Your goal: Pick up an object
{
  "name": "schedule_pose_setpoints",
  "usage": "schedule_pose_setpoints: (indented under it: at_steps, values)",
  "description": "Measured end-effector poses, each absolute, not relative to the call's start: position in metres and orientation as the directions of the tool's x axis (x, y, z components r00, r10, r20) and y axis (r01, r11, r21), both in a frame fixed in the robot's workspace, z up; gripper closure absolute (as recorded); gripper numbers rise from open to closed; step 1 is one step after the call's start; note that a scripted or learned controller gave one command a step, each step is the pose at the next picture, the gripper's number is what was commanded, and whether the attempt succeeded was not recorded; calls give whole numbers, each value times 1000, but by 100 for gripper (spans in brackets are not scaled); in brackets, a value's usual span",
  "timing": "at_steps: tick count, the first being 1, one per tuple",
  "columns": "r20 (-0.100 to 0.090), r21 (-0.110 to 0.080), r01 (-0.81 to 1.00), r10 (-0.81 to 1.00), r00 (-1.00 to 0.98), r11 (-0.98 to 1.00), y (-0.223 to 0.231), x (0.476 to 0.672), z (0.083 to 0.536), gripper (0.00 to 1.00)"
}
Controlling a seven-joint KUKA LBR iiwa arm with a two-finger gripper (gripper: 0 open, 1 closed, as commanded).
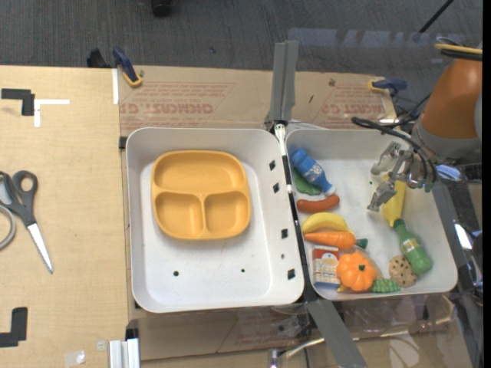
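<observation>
While our arm [453, 102] reaches in from the right, its gripper [390, 181] hangs over the right bin [360, 146], toward that bin's right wall and somewhat nearer the far edge than the near one. We see two metal fingers [380, 199] pointing down and to the left, parted, with bare white floor showing between them and nothing clasped.

Right bin, contents as we count them:
- yellow piece [396, 198]: just beside the fingertips on their right, possibly touching the gripper body; it is not between the fingers.
- green bottle [413, 249]: next down from the yellow piece, along the right wall, lying at a slant.
- cookie [400, 269]: near right corner, against the bottle's lower end.
- blue bottle [310, 170]: far left part, lying on something green.
- sausage [317, 203]: just below the blue bottle, by the left wall.
- banana [325, 222] and carrot [331, 238]: left side, mid-depth, touching each other.
- pumpkin [357, 271]: near edge, beside a small carton [326, 267] on its left.

Left bin [207, 282]: one yellow divided plate [202, 193], in the far half.

Worktop, left edge: scissors [29, 213], well apart from both bins.
</observation>
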State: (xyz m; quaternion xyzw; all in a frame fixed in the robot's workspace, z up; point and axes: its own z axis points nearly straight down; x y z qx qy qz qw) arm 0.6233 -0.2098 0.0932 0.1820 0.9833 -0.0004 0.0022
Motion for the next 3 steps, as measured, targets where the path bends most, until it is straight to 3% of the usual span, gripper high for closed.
schedule_pose_setpoints:
  at_steps: [1,2,3]
  values:
    - [-12,0,356,356,-935,935,-210,625,105,100]
    - [-5,1,507,507,-862,862,-158,621,207,100]
    - [-4,1,507,507,-862,862,-158,621,206,0]
